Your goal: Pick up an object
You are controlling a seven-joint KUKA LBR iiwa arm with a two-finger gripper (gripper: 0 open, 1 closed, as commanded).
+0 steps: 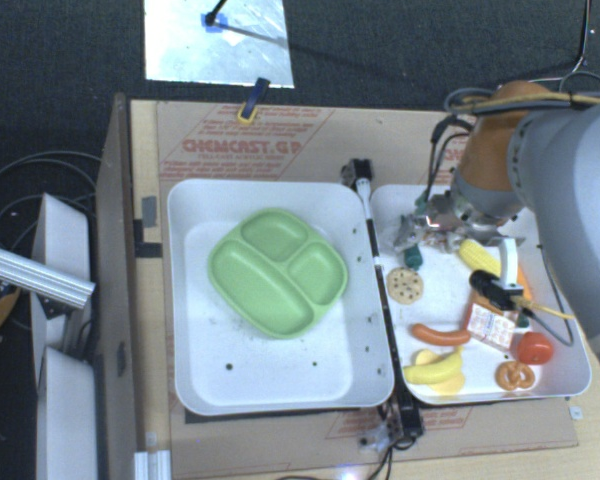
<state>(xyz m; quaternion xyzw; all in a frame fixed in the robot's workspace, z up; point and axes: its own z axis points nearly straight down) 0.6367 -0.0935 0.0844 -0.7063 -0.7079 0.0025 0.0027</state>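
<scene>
We take this for a robotics lab, not a home or kitchen; the grey arm (565, 168) with its orange band reaches over a bench (250, 133) of bare board printed with red lettering; two shallow white bins (280, 388) sit side by side on it, the one under the arm strewn with toy food (435, 368); loose black cables (20, 193) lie on dark carpet far left of the arm, beside a metal bracket (35, 273).
</scene>
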